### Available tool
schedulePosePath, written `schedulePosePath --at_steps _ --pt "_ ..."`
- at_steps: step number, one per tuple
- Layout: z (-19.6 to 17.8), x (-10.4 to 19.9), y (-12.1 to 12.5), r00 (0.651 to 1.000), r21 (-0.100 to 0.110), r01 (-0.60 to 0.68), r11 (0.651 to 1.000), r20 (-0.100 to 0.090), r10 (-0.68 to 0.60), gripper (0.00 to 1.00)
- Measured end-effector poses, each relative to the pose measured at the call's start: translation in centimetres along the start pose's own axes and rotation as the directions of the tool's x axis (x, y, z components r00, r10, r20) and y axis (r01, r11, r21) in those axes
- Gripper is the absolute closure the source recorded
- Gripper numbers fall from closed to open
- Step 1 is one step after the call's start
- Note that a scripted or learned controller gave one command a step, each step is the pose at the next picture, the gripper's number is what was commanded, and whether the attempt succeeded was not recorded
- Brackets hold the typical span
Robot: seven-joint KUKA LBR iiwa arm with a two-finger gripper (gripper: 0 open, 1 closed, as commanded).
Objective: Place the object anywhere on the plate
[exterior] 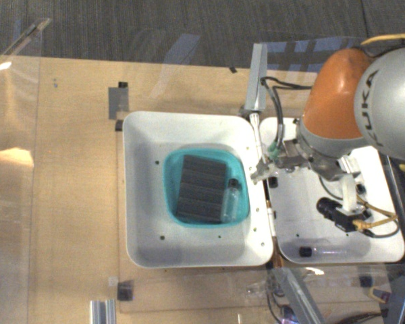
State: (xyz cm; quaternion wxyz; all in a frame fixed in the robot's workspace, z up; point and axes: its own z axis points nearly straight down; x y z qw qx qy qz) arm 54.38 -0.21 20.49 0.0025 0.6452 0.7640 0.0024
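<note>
The dark ribbed block (201, 190) already lies on the teal plate (172, 174) in the left bin (142, 181), centre frame. It looks stiff, light; grip its long edges.

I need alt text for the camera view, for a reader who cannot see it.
A dark grey ribbed rectangular block lies on a teal square plate in the left white bin. The grey arm with orange band hangs over the right white bin.

Glossy teal plastic plate (206, 187) – on it a matt, ribbed dark block (201, 190); smooth white plastic bins (145, 181); pale wood desk (61, 181).
</note>
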Motion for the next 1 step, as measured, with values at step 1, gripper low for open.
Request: schedulePosePath --at_steps 1 --pt "2.04 7.1 2.36 0.998 0.002 -0.055 0.998 -0.001 0.055 0.0"
